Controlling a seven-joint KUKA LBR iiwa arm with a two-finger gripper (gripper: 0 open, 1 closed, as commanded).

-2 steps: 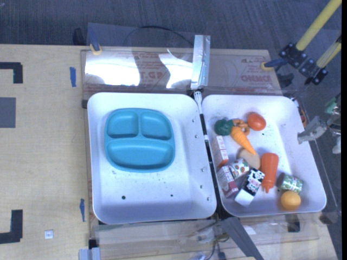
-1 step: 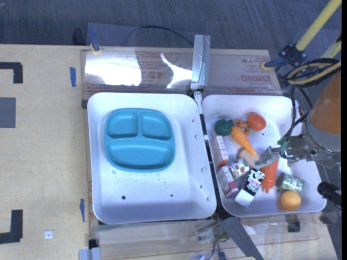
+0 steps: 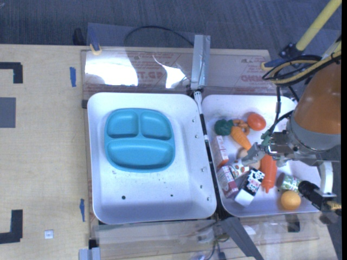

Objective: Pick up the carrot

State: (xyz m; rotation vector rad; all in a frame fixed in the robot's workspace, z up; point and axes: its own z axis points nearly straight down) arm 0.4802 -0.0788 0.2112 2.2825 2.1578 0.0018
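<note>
The carrot (image 3: 242, 138) is a short orange piece lying at a slant in the upper middle of the right bin (image 3: 306, 212), next to a dark green item (image 3: 223, 127). My gripper (image 3: 260, 149) hangs over the middle of that bin, just right of and below the carrot's lower end. Its grey body hides part of what lies beneath. A longer red-orange stick-shaped item (image 3: 268, 173) lies directly below the gripper. I see nothing held.
The right bin also holds a red tomato (image 3: 256, 121), an orange fruit (image 3: 290, 200), a black-and-white carton (image 3: 250, 187) and small packets (image 3: 223, 150) along its left wall. The left bin (image 3: 103, 199) holds a blue divided plate (image 3: 140, 138).
</note>
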